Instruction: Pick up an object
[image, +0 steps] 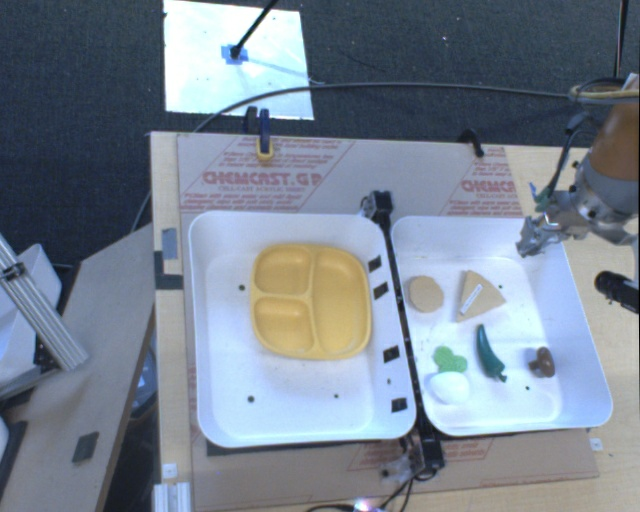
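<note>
White plastic right bin (585, 330) holds the small items; the gripper (532, 240) hovers at its far rim, approaching, and must descend over one. Whether it's parted, I cannot tell.

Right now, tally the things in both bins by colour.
Yellow: 1, the divided plate
Tan: 2, round piece, wedge
Green: 2, small piece, long piece
White: 1, egg
Brown: 1, lump
Total: 7

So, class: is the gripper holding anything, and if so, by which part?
Nothing is held. The gripper hangs over the right bin's far corner, apart from the food pieces lying in it.
</note>
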